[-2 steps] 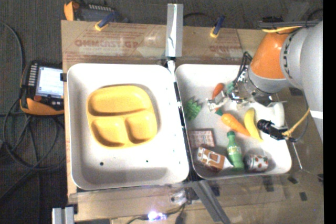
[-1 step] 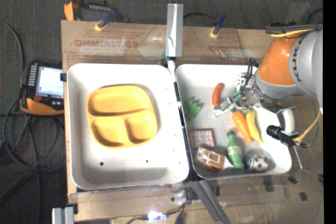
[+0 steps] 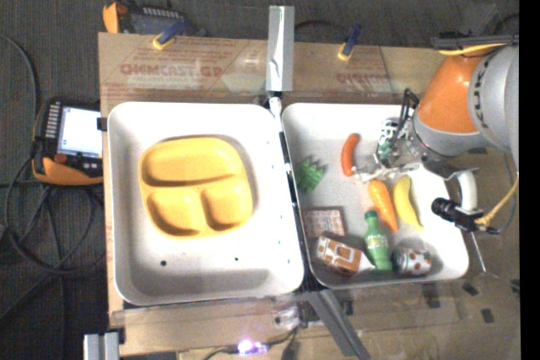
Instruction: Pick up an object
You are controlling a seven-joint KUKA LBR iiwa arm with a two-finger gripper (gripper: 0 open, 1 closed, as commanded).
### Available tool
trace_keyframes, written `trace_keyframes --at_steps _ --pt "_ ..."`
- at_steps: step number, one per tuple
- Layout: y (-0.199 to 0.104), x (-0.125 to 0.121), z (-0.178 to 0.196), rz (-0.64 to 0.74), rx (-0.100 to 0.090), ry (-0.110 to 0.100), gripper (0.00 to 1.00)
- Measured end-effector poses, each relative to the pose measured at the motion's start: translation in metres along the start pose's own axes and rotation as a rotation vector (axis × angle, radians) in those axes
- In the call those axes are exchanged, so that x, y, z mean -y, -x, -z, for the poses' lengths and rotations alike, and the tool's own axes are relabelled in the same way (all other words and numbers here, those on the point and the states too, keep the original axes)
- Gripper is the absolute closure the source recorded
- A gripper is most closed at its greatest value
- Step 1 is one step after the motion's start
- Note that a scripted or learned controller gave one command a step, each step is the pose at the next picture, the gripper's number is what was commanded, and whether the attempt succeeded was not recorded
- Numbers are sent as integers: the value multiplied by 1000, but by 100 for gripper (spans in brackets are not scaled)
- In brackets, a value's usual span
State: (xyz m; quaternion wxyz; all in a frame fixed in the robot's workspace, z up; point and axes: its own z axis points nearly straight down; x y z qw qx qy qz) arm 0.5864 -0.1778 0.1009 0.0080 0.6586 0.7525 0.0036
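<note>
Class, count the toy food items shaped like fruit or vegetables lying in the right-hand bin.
3: a red chili near the bin's middle top, an orange carrot below the arm, and a yellow banana beside the carrot. The arm may hide more.

Glossy yellow plastic tray (image 3: 198,185); matt white bins (image 3: 126,265).

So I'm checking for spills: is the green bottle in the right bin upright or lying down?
Lying down. The green bottle rests on its side on the right bin floor, cap pointing toward the carrot.
</note>
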Motion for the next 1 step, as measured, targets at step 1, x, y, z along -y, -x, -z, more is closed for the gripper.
trace_keyframes --at_steps 1 --pt "-55 13 102 -3 -7 -17 100"
